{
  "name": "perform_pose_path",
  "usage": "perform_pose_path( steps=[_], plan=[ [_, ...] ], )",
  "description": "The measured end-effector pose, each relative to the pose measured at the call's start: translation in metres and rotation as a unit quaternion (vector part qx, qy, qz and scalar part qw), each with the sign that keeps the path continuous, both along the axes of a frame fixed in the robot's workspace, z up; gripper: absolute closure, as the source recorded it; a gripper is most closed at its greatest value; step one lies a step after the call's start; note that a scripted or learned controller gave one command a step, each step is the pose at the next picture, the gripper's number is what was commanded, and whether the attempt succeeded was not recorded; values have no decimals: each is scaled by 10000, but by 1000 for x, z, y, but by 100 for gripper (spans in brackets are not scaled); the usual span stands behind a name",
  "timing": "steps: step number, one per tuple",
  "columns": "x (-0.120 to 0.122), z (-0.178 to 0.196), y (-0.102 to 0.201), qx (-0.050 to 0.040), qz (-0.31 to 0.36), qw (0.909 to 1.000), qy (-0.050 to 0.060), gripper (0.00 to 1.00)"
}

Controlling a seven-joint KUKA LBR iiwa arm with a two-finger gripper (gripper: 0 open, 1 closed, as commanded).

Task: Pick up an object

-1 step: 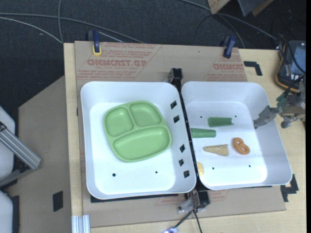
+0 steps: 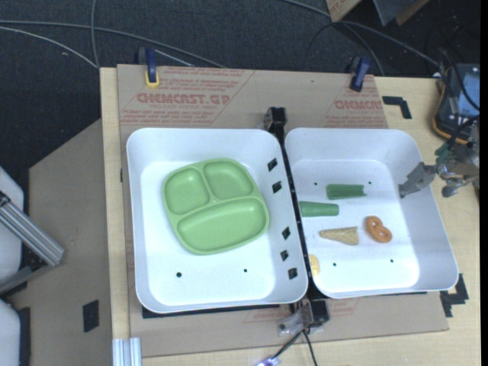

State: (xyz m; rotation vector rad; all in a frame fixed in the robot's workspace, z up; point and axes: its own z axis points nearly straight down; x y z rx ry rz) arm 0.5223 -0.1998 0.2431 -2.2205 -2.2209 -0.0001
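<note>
Small objects lie in the right white bin [image 2: 427,235]: a dark green cylinder [image 2: 345,192], a lighter green stick [image 2: 319,210], a tan wedge [image 2: 340,235], and an orange pretzel [image 2: 377,229]. At this bin's right rim, the gripper [image 2: 428,180] has its fingers apart, holding nothing. A green sectioned plate [image 2: 216,205] rests in the left bin [image 2: 152,204].
</note>
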Motion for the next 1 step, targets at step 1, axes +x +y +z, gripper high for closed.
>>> perform_pose_path(
  steps=[1],
  plan=[
    [-1, -41, 3, 8, -2, 10000, 14, 0]
  ],
)
